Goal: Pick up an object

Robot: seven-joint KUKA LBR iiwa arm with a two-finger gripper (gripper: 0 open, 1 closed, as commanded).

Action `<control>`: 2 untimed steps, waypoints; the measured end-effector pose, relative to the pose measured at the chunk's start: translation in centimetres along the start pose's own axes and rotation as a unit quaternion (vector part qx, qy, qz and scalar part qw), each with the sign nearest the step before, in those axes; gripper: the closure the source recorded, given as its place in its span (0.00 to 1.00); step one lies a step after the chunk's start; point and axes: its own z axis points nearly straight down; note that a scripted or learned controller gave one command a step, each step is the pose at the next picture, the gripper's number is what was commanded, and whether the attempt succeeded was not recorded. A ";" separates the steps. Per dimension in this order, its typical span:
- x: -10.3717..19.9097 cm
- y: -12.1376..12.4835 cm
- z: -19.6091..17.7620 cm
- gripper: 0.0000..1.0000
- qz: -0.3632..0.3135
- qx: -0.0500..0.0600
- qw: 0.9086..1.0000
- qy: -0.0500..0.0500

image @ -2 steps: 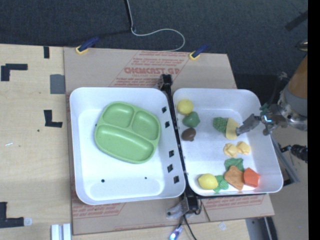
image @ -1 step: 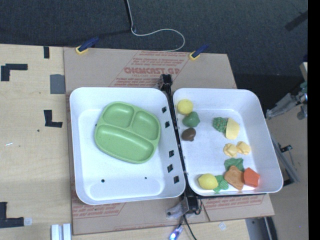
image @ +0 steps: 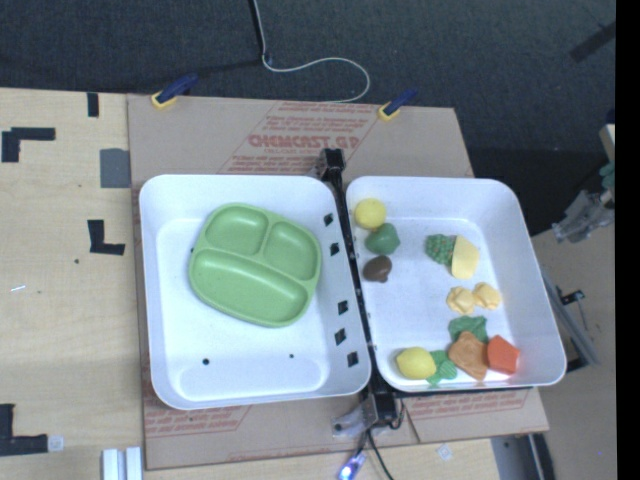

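The right white bin (image: 520, 223) holds several small toy foods. Along its left side lie a yellow ball (image: 370, 213), a green piece (image: 382, 238) and a brown piece (image: 377, 267). Near its middle sit a green leafy piece (image: 439, 247) and a yellow block (image: 465, 258), with pale yellow pieces (image: 473, 297) below them. At its front are a yellow lemon (image: 416, 363), an orange chunk (image: 467, 353) and a red block (image: 502, 354). A grey piece of my gripper (image: 585, 215) shows at the right edge, outside the bin and away from every object.
The left white bin (image: 165, 218) holds a green divided plate (image: 255, 263). Both bins rest on cardboard (image: 300, 133) held by clips (image: 175, 89). A white cable (image: 300, 65) loops behind them. Black clips (image: 345, 298) join the bins' shared wall.
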 end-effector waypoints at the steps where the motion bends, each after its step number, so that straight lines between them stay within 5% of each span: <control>1: 5.6 4.0 -12.4 1.00 -0.004 -0.007 1.000 -0.001; 2: 4.5 -0.8 -5.2 1.00 0.002 0.004 1.000 0.002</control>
